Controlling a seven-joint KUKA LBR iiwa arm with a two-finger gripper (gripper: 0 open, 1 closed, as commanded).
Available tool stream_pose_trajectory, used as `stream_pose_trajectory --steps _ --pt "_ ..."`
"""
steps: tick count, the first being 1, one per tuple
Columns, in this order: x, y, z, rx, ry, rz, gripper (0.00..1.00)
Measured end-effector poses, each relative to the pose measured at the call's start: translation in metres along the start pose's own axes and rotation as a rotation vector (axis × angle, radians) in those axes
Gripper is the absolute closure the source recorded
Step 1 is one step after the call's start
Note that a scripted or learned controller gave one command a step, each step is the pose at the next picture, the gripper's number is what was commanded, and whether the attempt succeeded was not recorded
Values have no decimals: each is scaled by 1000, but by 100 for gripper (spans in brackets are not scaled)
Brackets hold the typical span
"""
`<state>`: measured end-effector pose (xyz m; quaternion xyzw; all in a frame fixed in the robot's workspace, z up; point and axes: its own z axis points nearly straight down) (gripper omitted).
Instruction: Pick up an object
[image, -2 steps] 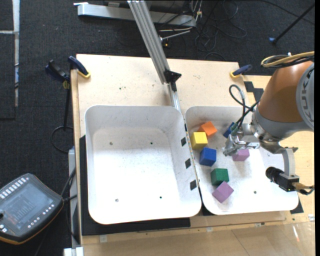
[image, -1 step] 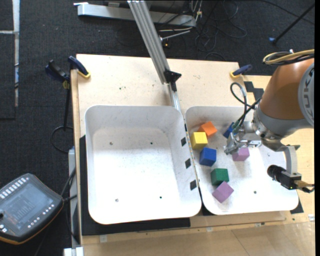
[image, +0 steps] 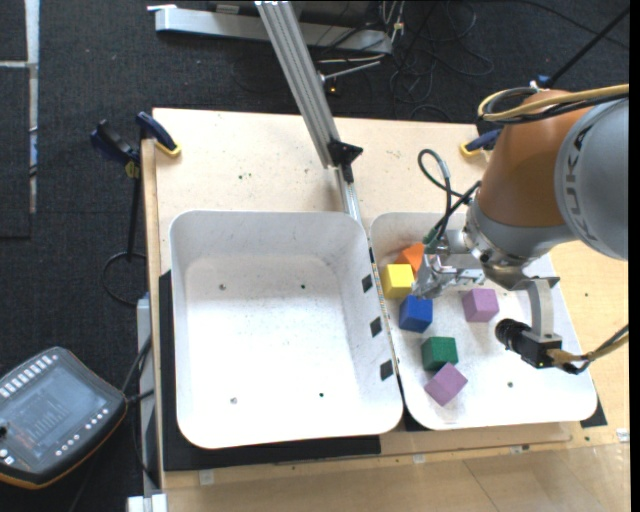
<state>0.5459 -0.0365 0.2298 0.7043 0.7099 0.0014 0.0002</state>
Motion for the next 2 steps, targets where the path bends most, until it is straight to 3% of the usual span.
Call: stream_pose_trajectory --steps 2 --pt "99 8 -13 1 0 -1 100"
